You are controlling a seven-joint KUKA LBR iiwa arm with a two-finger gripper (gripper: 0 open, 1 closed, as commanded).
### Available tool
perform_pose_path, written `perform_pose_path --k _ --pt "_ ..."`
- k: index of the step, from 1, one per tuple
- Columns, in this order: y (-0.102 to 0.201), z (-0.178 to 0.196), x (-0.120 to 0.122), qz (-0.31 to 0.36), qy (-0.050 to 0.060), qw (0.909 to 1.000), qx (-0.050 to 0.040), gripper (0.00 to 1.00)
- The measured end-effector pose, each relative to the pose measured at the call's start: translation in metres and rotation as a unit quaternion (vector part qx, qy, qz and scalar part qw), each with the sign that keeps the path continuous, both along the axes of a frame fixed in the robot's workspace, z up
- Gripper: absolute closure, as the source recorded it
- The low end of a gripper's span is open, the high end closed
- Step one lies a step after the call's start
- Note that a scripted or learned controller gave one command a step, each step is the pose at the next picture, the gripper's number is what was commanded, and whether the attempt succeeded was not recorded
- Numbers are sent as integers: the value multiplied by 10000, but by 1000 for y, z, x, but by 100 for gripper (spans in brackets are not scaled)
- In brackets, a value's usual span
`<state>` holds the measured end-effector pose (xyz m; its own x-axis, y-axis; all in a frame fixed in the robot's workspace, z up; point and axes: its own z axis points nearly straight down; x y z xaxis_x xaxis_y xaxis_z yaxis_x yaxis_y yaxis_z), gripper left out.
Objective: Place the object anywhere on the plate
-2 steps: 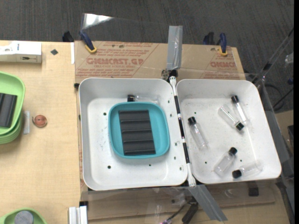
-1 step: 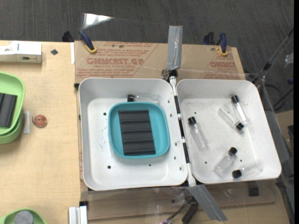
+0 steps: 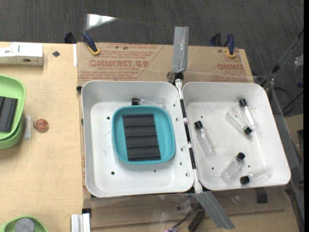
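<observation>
A teal square plate [image 3: 166, 129] lies in the left white bin [image 3: 96, 144], with a black ridged block [image 3: 141, 137] resting on its middle. Just behind the plate, against the bin's back wall, lies a clear vial with a black cap [image 3: 136, 101]. The right white bin [image 3: 270, 129] holds several clear vials with black caps lying on their sides. One vial [image 3: 203, 137] is near the bin's left wall. Two [image 3: 246, 111] are at the back right, and two more [image 3: 232, 166] are at the front right.
A cardboard sheet [image 3: 120, 62] lies behind the bins, held by clamps [image 3: 90, 43]. On the wooden bench at left are a green tray [image 3: 12, 129], a white box [image 3: 21, 54] and a small brown disc [image 3: 41, 125]. A metal strip [image 3: 180, 50] stands behind the bins' shared edge.
</observation>
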<state>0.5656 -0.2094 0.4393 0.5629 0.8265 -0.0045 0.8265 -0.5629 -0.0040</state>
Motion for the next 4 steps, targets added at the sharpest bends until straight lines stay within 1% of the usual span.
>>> perform_pose_path --k 4 --pt "0 0 0 0 0 10000 0 0"
